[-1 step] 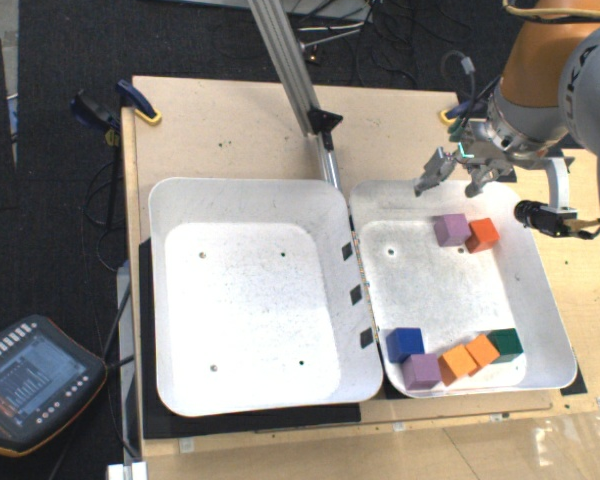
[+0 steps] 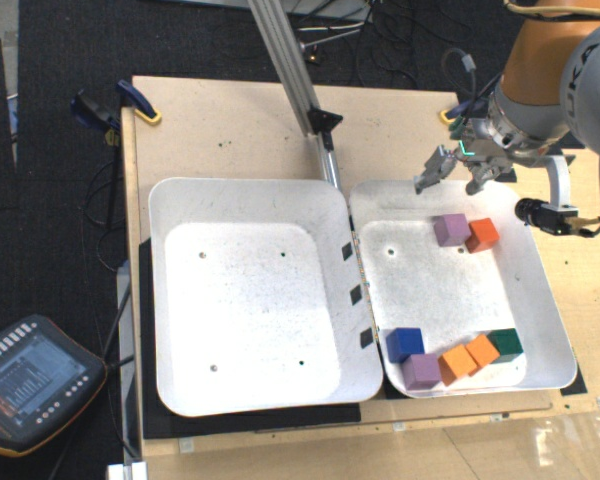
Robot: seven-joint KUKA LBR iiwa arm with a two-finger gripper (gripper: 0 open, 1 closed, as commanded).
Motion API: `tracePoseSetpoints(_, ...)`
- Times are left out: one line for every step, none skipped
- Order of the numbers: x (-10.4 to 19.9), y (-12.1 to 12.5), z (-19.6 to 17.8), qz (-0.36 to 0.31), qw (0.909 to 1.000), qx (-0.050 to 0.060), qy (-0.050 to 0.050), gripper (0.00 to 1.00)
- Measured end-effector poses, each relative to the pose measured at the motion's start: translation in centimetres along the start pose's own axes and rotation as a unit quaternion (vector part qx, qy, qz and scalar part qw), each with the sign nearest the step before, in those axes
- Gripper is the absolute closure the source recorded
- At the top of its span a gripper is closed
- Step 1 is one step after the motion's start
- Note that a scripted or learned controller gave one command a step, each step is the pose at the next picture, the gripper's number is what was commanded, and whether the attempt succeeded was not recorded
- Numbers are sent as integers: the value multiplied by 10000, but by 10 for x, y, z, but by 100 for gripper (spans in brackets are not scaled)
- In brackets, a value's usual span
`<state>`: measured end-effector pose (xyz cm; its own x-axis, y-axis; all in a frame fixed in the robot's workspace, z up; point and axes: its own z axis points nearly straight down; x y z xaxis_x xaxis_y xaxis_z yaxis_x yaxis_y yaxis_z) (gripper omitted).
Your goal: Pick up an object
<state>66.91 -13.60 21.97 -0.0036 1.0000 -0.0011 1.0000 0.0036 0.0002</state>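
Observation:
My gripper (image 2: pixel 458 175) hangs open over the far edge of the right bin (image 2: pixel 540 298), its two fingers spread with nothing between them. Just below it, near the bin's far right, a purple block (image 2: pixel 450 230) touches an orange block (image 2: pixel 482 234). Along the bin's near edge lie a blue block (image 2: pixel 404 343), a second purple block (image 2: pixel 421 370), a second orange block (image 2: pixel 458 359) and a green block (image 2: pixel 503 345), packed close together.
The left bin (image 2: pixel 180 268) stands beside the right one. A slanted metal pole (image 2: pixel 285 48) comes down to the gap between the bins. Clamps sit at the bench's far corners. A teach pendant (image 2: pixel 30 383) lies off the bench at the lower left.

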Motion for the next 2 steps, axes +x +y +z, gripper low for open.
tracePoseSetpoints(-10, 0, 54, 27, 10000, 25, 2, 0)
tracePoseSetpoints(-6, 7, 93, 12, 10000, -63, -15, 0)
